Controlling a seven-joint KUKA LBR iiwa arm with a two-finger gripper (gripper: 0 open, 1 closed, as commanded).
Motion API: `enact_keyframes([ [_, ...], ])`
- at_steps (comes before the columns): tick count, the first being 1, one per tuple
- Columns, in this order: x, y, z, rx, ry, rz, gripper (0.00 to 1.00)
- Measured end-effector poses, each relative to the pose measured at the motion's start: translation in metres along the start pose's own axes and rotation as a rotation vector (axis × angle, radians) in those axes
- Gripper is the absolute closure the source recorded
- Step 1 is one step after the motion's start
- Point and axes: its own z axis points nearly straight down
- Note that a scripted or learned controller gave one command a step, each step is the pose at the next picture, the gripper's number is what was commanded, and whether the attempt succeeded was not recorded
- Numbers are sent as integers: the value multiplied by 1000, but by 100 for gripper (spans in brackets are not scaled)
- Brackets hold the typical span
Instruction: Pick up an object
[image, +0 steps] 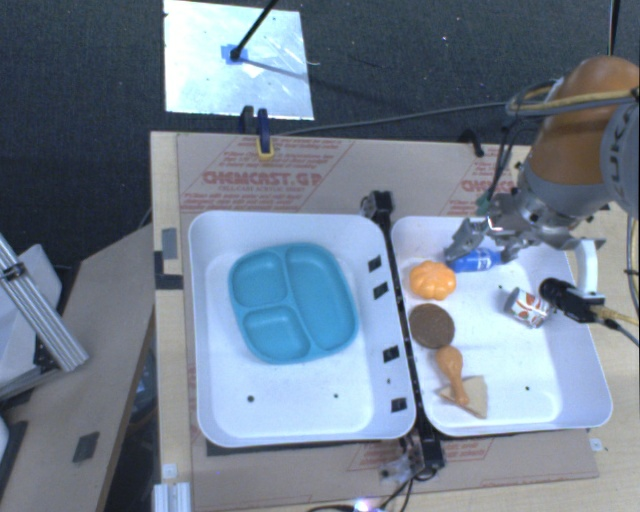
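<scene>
— How are the jaws (478, 240) set, and what is touched?

— They are seen low over the far part of the right bin (580, 400), just above a blue bottle-shaped object (477, 262). Whether they are spread or clenched cannot be told, and no object is seen between them.

— Can any writing be read?

— "CHEMCAST GP" is printed in red on the brown board (300, 165) under the bins.

— And shapes?

— A rounded orange fruit (432, 281), a flat brown disc (432, 326), a drumstick (451, 366) and a pale wedge (474, 397) are lined along the right bin's left wall; a small can (527, 306) lies near its right side. A smooth blue divided tray (293, 302) is held in the left bin (215, 400).
</scene>
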Motion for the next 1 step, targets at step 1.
enact_keyframes([
  [1, 0, 2, -8, -13, -1, -2, 0],
])
